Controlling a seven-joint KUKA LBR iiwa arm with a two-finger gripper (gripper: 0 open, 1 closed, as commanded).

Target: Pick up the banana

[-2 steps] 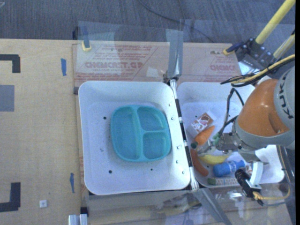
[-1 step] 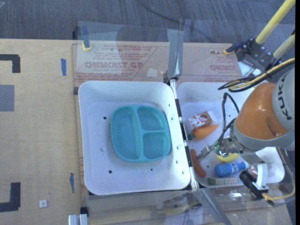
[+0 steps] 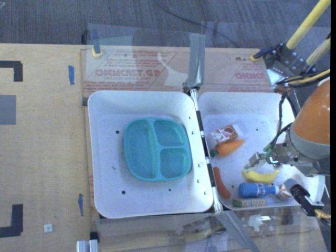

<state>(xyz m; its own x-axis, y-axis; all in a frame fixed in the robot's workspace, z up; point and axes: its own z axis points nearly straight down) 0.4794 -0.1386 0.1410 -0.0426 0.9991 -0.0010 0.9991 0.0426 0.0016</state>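
Here, my two-finger metal gripper [image 3: 258,160] hangs low over the right shallow white plastic bin [image 3: 247,105], its tips just above the left end of the curved yellow banana [image 3: 261,176]; whether it is gaping or closed I cannot tell from this slanted view, and nothing can be seen caught in it; the banana lies on the bin floor toward the near right part, its left tip rising toward my gripper; just in front of it lies a blue bottle with a white cap [image 3: 258,189] on its side, touching or almost touching the fruit; further left, a long red chilli-shaped piece [image 3: 220,183] lies along the bin's left wall; above that, an orange carrot-shaped piece [image 3: 229,147] rests at a slant, with a small crumpled red-and-white packet [image 3: 225,134] just behind it; my grey wrist and its orange band [image 3: 316,121] come in from the right, over the bin's right rim; beside this bin, touching it, sits the left shallow white plastic bin [image 3: 105,109], and in its middle lies a teal plastic plate with three compartments [image 3: 157,149]; both bins stand on a light wooden bench [image 3: 42,151].
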